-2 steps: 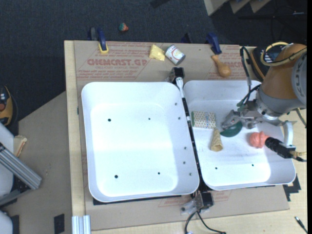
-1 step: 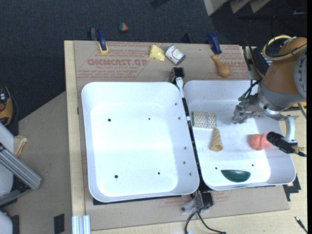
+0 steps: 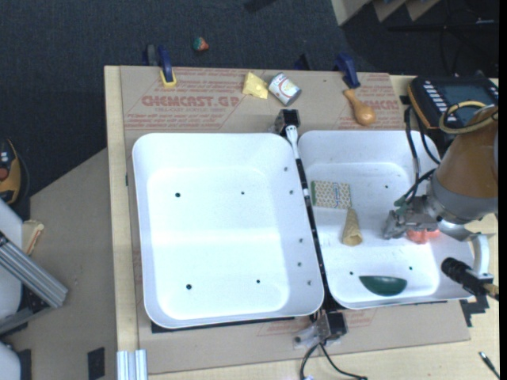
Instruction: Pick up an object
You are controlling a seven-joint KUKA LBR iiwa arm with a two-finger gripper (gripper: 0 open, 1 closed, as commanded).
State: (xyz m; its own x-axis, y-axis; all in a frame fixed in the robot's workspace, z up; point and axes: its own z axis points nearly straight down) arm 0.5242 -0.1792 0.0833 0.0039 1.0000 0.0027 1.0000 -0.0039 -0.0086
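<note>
**Low over the red piece, grip unproven**

The bench carries two white bins; the left bin [image 3: 214, 228] is bare of objects, and I work in the right bin [image 3: 372, 153]. My gripper [image 3: 404, 226] sits low at a small red object [image 3: 422, 234] near the right wall; I cannot tell whether it is gripped. Risks, as I judge them: it slips out on lifting; I scrape the wall. Nearby lie a tan cone [image 3: 352, 228], a patterned card [image 3: 330, 194] and a dark green piece [image 3: 383, 284].

A robotics lab or test cell — a plywood bench [image 3: 238, 93] held by blue clamps [image 3: 166, 66], two white bins [image 3: 150, 157] cabled at their seam, aluminium framing [image 3: 32, 271] at the left edge, a control pendant [image 3: 451, 101], dark carpet [image 3: 79, 22] underneath
</note>
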